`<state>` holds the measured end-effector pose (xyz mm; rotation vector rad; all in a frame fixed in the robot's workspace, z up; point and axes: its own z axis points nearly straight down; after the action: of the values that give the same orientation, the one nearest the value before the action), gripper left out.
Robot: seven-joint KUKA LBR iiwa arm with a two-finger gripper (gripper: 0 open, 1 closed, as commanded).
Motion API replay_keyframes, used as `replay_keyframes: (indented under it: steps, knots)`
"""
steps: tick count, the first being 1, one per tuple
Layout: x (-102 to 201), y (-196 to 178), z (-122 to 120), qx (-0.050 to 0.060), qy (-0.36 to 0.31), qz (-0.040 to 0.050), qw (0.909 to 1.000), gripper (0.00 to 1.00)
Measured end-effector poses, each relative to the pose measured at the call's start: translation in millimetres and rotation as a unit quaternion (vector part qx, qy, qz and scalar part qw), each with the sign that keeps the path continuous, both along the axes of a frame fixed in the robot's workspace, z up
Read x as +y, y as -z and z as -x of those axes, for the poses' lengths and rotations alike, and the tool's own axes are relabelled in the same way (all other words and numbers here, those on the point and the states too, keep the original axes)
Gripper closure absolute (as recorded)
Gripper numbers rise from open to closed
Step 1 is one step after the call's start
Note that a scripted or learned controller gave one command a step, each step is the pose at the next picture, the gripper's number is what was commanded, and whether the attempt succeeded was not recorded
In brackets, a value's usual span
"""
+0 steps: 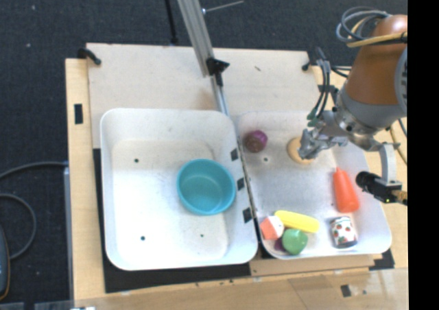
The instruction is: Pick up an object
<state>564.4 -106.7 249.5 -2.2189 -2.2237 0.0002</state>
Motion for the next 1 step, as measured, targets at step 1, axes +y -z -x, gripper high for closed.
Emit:
replay_keyframes:
  steps: [1]
  knots:
    - [43.9,-4.5,-21.5,-0.002,-0.002,-0.0003,1.0000,1.00]
